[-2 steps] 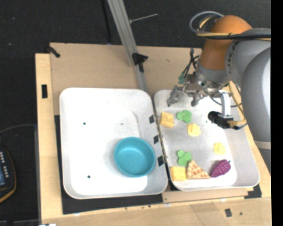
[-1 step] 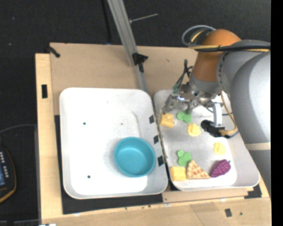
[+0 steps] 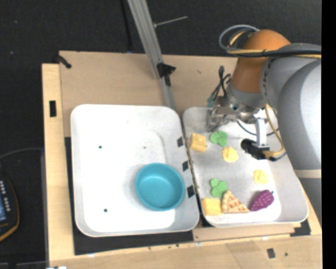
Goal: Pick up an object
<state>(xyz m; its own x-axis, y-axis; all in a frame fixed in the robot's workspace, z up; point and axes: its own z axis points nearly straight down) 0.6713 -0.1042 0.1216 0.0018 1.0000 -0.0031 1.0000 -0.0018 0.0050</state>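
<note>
Camera view, arm: the grey arm [image 3: 294,102] reached in from the right, orange band [image 3: 256,66] up top, wrist bent down over the far end of the right bin.
Hand: the hand [image 3: 217,118] was low at the right bin's far left corner, just above the upper green piece; whether it was open or closed, I could not tell.
Right bin: the right bin [image 3: 288,192] carried the toy food, there it all lay!
Far pieces: a yellow block [image 3: 199,143] by the left wall, a green piece [image 3: 218,138] beside it, a pale yellow piece [image 3: 230,154] just below.
Near pieces: a second green piece [image 3: 217,187], a yellow cube [image 3: 211,207], a pizza slice [image 3: 233,203] touching it, purple grapes [image 3: 261,199], and a small yellow piece [image 3: 260,176] above.
Left bin: the left bin [image 3: 109,136] held a blue bowl [image 3: 159,186], upright, near its right wall.
Counter: the tan counter [image 3: 101,77] bore both bins side by side.
</note>
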